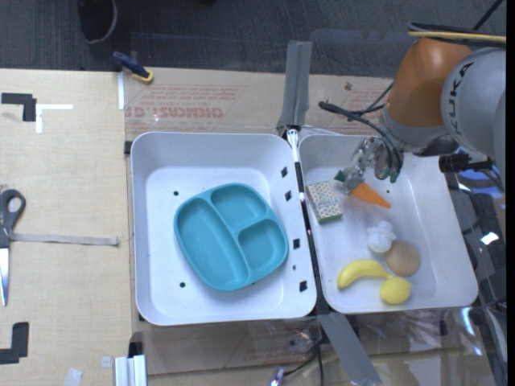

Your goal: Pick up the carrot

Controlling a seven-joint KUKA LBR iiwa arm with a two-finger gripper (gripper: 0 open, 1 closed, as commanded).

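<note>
Gripper [372, 167] low in the right-hand bin [451, 240], fingertips down at the green end of the carrot [368, 192] — and whether it's clenched or released, I cannot tell from up here; the metal blurs together above the vegetable. Carrot lies flat on the bin floor, orange tip pointing away from the sponge [323, 201], which sits just beside the carrot on the side toward the divider. Beyond the carrot, toward the near wall, a white lump [380, 235], a brown round thing [403, 257], a banana [361, 273] and a lemon [394, 290]. Farther still, across the divider, the blue sectioned plate [232, 236] in the other bin. Reads as the grasp step: tool on the target, carrot not yet lifted. Next call, I'd say — secure the pinch on the carrot, then rise straight, clear of that sponge.
</note>
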